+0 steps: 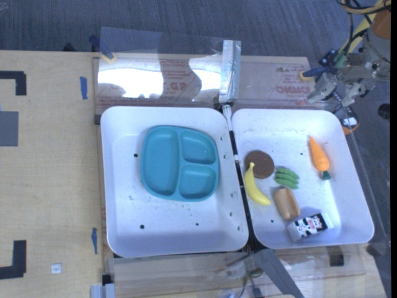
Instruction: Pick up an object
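Hovering at the scene's two o'clock, partly cropped, the tool [338,92] is blurred, its state impossible to tell; the carrot [319,156] lies at its six o'clock.

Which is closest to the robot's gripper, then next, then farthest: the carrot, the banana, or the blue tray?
From the gripper at upper right:
1. Carrot, right bin's far right side.
2. Banana, right bin's left edge.
3. Blue tray, in the left bin.
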Robot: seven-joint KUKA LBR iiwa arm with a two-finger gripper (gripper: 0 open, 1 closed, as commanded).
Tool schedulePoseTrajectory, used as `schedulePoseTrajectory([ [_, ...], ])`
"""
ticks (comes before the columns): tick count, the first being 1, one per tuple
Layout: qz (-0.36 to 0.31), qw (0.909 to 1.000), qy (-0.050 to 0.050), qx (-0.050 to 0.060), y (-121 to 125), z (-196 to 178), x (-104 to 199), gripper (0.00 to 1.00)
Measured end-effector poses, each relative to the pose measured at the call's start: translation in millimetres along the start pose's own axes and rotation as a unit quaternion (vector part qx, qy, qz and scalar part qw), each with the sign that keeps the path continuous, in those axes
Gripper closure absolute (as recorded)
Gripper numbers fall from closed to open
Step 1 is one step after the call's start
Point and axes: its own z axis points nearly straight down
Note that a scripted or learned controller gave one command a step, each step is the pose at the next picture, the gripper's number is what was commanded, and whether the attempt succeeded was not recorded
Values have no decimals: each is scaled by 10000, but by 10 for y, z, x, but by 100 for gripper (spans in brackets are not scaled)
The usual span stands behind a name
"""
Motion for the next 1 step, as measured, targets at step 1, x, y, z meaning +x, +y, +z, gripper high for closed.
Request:
schedulePoseTrajectory([
  [1, 225, 9997, 7, 56, -354, 1188, -287, 0],
])
